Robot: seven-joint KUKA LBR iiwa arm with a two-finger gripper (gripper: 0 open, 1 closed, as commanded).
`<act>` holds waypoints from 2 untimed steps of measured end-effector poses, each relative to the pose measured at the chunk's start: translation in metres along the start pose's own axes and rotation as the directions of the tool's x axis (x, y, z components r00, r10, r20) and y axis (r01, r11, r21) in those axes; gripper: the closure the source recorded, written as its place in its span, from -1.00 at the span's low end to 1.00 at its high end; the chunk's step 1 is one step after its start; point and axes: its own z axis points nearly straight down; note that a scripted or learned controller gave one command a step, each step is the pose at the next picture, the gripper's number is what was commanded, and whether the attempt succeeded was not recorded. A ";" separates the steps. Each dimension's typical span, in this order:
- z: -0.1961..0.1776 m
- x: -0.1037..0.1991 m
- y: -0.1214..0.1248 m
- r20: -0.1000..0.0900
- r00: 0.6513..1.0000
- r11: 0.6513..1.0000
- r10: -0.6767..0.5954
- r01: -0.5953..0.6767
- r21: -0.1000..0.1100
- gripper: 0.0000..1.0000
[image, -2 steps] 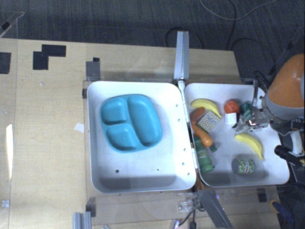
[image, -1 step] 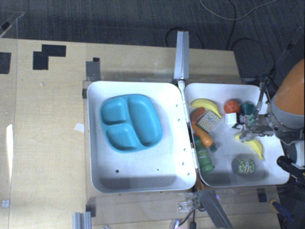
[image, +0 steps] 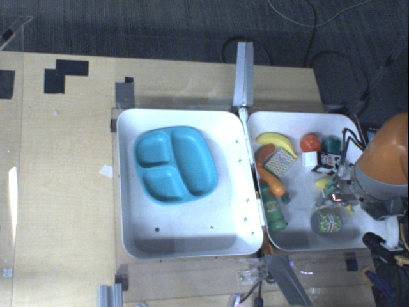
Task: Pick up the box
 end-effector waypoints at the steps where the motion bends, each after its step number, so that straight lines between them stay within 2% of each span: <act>1: -0.008 0.000 0.003 0.000 1.000 1.000 -0.003 0.003 -0.004 1.00; 2: -0.001 -0.031 0.001 0.000 0.948 0.948 -0.317 0.317 -0.004 1.00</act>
